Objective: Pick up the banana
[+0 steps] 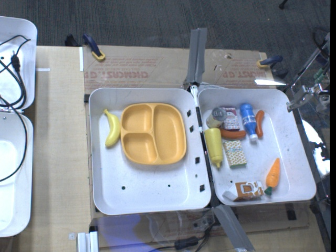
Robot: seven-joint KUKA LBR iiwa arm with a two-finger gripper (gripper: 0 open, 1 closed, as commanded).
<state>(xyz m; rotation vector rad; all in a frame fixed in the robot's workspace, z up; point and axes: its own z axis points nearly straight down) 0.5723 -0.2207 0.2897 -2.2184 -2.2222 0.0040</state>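
Observation:
The yellow banana [111,129] lies in the left bin [105,188], near its left wall, curved and running roughly top to bottom. It rests just left of a yellow three-compartment plate [154,133], close to the plate's edge. My gripper [303,96] hangs at the far right, over the back right corner of the right bin [294,140], far from the banana. It looks grey and metallic there and is partly cut off by clutter. Nothing shows between it and the banana.
The right bin holds a yellow mustard bottle [214,146], a blue bottle [247,118], a sausage [233,134], a small can [218,117], a patterned box [234,154], a carrot [273,173] and a brown carton [248,190]. A grey divider post [197,56] stands behind the bins.

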